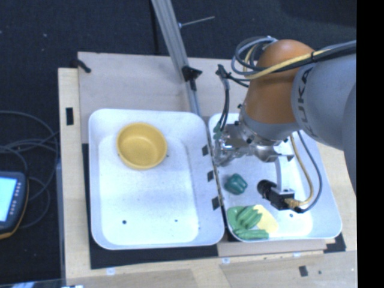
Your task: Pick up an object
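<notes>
Hovering over the right bin (318,221) near a green pepper (235,183), risking a wall-side miss.

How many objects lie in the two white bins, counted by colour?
Yellow: 2, the round yellow plastic bowl in the left bin and a flat yellow piece in the right bin.
Green: 2, the dark green rounded block and the bright green ridged object, both in the right bin.
Total: 4

Bench (132,80) under two bins (144,227)
</notes>
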`<action>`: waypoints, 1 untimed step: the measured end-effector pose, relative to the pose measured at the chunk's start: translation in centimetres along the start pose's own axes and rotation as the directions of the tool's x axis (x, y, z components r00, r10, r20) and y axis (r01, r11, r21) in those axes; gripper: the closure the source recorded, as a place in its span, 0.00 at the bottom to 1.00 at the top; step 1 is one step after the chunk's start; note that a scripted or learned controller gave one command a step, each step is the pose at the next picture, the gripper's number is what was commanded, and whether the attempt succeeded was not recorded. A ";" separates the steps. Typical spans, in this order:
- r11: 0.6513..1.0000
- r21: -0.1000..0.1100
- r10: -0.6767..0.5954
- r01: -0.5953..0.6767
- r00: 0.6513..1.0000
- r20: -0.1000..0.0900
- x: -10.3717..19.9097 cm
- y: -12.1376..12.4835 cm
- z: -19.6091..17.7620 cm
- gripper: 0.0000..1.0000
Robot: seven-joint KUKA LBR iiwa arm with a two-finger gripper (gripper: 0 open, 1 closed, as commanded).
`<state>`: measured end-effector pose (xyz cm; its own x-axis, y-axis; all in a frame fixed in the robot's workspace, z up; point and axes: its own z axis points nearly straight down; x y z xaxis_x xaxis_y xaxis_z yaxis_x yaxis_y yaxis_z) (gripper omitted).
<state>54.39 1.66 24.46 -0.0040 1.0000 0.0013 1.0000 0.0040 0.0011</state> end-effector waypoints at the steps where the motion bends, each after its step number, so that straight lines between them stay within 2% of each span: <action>1: 1.000 0.001 0.000 0.000 1.000 0.001 4.8 -1.6 1.2 1.00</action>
